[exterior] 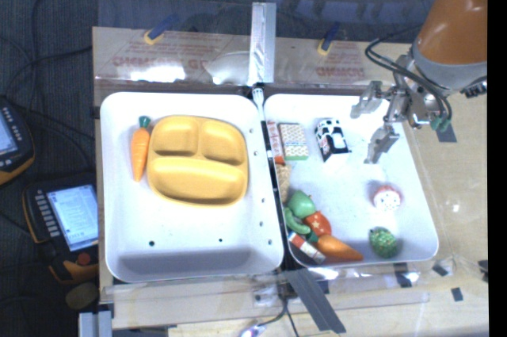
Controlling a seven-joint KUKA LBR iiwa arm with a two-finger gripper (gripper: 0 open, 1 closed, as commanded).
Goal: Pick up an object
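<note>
claw (379, 125) upper right, fingers spread, empty | nearest: red-white ball (386, 199), we judge it light, slippery — grip its middle

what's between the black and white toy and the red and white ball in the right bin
In the camera view, that stretch between the black and white toy and the red and white ball is bare white bin floor; the gripper hangs above, off to the side.

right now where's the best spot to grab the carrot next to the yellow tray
Probably the carrot at mid-body, from straight above, gripper closing across its narrow width. It lies lengthwise along the left bin, green top toward the far wall. The yellow tray crowds its right side, so one finger would need to slip into that thin gap.
</note>
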